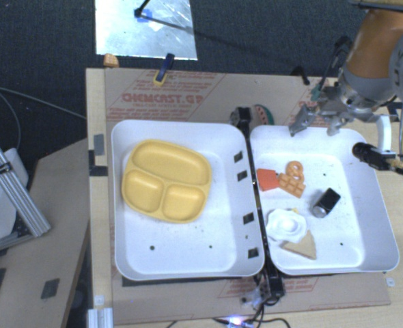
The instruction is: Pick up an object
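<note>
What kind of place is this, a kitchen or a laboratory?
Probably a robot lab test bench, not a kitchen. The arm reaches over two white bins set on a board, the food looks like plastic toys, and loose cables lie on dark carpet.

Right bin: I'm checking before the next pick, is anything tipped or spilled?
The dark can lies on its side, slanted, apart from the other pieces. Nothing looks spilled. The gripper sits over the right bin at its far rim.

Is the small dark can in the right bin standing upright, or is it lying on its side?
On its side. The dark can lies tilted on the right bin floor; its long body and silvery end face show.
</note>
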You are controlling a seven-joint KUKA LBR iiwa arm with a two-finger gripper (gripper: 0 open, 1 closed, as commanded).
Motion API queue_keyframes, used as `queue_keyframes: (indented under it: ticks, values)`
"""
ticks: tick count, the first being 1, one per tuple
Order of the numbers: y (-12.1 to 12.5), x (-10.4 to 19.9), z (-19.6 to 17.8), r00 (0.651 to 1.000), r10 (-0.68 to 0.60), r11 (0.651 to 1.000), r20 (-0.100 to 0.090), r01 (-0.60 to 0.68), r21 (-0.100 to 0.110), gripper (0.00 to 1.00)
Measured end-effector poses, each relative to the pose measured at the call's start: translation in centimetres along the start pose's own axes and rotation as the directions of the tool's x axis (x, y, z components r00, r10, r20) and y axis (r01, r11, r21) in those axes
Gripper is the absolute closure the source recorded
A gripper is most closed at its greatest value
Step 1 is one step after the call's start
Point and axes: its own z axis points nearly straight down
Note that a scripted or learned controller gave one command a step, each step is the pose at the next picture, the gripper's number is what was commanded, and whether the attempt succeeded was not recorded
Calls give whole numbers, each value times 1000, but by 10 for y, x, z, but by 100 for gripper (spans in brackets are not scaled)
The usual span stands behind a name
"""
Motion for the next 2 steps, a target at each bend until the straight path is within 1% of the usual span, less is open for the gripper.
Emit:
queue_keyframes:
  ticks: [1, 2]
  values:
    - [-66, -2, 57, 1000, 4, 1000, -2, -3, 9, 0]
    - [-31, 34, -15, 1000, -4, 1000, 0, 4, -5, 0]
